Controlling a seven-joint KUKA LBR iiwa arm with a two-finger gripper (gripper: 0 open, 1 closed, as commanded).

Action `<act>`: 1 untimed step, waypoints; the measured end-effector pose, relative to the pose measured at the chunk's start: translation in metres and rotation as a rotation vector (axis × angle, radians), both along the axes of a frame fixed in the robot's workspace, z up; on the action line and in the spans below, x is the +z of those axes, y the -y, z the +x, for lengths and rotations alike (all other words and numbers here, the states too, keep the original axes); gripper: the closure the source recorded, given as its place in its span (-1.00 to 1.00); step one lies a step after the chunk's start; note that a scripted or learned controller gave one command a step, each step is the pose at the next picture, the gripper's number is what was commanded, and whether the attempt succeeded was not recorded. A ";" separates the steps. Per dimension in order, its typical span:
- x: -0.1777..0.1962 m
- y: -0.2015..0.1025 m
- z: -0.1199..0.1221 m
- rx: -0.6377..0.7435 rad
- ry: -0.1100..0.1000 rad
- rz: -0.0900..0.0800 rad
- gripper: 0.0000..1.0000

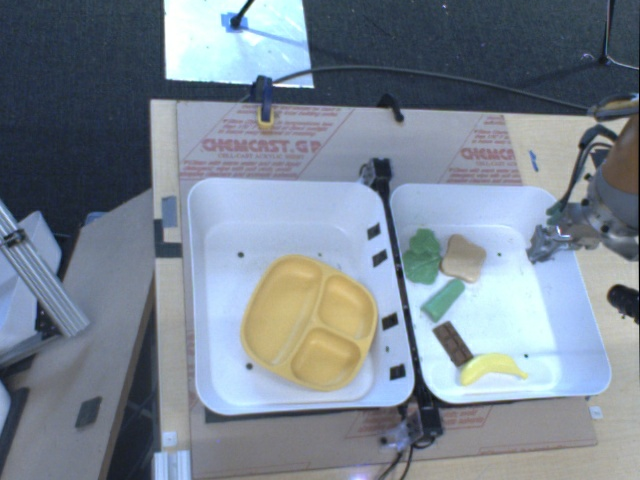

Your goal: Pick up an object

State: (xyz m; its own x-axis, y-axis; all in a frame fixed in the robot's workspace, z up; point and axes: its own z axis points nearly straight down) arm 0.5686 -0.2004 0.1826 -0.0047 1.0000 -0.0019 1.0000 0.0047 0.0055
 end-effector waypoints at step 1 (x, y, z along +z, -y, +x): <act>0.044 0.004 -0.002 0.000 0.000 0.000 1.00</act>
